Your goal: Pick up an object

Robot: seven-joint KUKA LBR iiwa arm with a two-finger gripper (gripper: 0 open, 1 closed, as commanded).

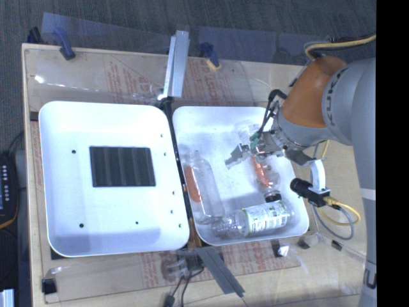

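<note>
The right bin (pixel 192 121) holds several clear plastic bottles. One with an orange label (pixel 197 184) lies along the bin's left wall. Another with a white and green label and a black cap (pixel 262 217) lies along the front wall. A third bottle with an orange label (pixel 262 173) lies near the right wall. My gripper (pixel 245 151) hangs low over the middle right of this bin, just above and to the left of that third bottle. A crumpled clear piece (pixel 246 132) lies right behind it. I cannot see anything held in the gripper.
The left bin (pixel 64 222) has a dark ribbed rectangle (pixel 121 166) on its floor. A metal bar (pixel 175 62) stands behind the gap between the bins. Blue clamps (pixel 64 47) hold the bench's back edge. Cables (pixel 335 213) loop at the right.
</note>
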